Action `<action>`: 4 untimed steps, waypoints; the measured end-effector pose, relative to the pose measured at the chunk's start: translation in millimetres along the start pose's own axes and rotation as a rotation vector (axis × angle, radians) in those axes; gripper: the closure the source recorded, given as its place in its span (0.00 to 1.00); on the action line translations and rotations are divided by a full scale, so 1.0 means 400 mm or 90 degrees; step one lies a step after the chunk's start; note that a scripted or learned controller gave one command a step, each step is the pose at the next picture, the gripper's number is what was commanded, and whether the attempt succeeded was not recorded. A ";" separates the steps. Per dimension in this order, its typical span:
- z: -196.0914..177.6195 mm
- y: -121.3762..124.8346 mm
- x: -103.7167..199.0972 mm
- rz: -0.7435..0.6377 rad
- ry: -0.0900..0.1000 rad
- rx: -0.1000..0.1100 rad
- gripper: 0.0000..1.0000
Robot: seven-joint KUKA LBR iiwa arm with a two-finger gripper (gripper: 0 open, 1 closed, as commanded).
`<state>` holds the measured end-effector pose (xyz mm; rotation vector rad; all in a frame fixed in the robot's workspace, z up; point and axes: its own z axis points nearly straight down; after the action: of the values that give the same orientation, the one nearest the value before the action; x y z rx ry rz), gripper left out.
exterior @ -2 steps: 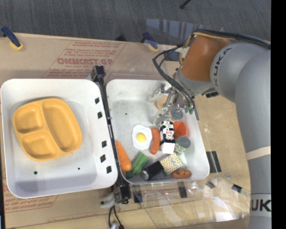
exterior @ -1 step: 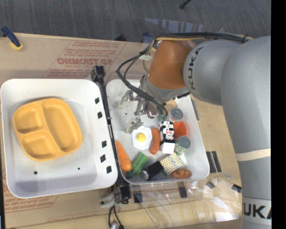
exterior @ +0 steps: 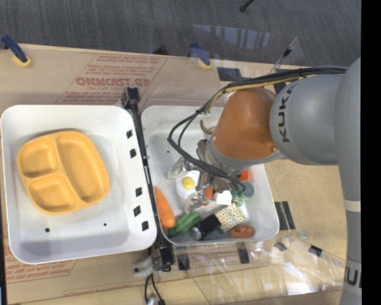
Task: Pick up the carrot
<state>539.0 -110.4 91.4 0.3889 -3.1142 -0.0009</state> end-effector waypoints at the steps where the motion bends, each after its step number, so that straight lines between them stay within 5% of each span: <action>1: -0.001 -0.016 0.047 0.302 -0.002 0.000 0.00; 2: -0.003 -0.009 -0.061 0.428 -0.004 0.000 0.00; 3: -0.005 0.039 0.004 0.588 -0.006 0.003 0.00; 4: -0.004 0.040 0.031 0.632 -0.005 0.001 0.00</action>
<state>522.9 -98.0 93.1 -1.1434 -2.9314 0.0031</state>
